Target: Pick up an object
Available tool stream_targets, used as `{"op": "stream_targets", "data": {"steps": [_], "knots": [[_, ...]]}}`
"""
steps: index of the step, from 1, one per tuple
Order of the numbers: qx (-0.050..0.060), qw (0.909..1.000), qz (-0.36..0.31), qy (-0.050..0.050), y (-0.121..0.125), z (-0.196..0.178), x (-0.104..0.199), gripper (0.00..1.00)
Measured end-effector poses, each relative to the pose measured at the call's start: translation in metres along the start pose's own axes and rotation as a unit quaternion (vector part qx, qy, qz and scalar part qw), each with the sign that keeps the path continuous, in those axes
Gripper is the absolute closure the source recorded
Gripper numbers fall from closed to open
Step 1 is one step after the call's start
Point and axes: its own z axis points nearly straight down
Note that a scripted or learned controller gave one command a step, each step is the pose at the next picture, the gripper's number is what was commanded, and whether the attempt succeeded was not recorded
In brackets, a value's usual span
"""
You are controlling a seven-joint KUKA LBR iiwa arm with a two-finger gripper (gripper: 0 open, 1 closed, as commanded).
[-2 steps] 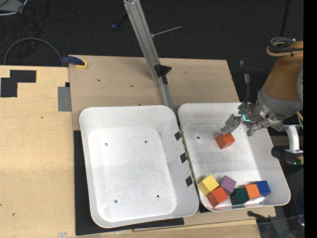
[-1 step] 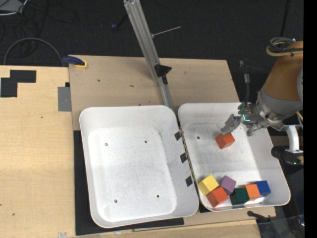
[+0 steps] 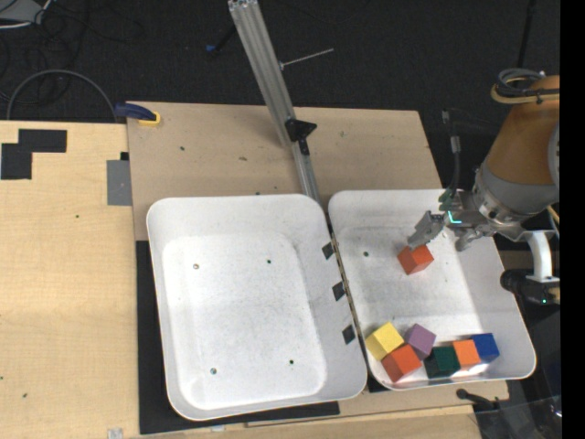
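Well, the wooden surface [image 3: 64, 245] carries two white bins: the left bin [image 3: 164, 236] lies wide open, the right bin [image 3: 512, 337] is busier. Six cubes huddle along its near edge, yellow [image 3: 386, 338], purple [image 3: 420, 338], red [image 3: 400, 362], green [image 3: 442, 361], orange [image 3: 467, 352], blue [image 3: 485, 346]. One lone red-orange cube [image 3: 416, 259] sits mid-bin, room all round. The hand [image 3: 428, 230] hovers just above it; open or closed, I can't tell.

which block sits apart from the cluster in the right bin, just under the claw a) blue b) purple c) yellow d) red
d: the lone red block lies mid-bin just below the claw, while the yellow block, purple block and blue block crowd the right bin's near edge.
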Motion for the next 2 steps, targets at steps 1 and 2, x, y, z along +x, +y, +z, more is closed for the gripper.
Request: {"op": "stream_targets", "data": {"steps": [1, 2], "knots": [[0.0, 1.0, 0.0, 0.0, 0.0, 0.0, 0.0002, 0.0], [0.0, 1.0, -0.001, 0.0, 0.0, 0.0, 0.0003, 0.0]]}}
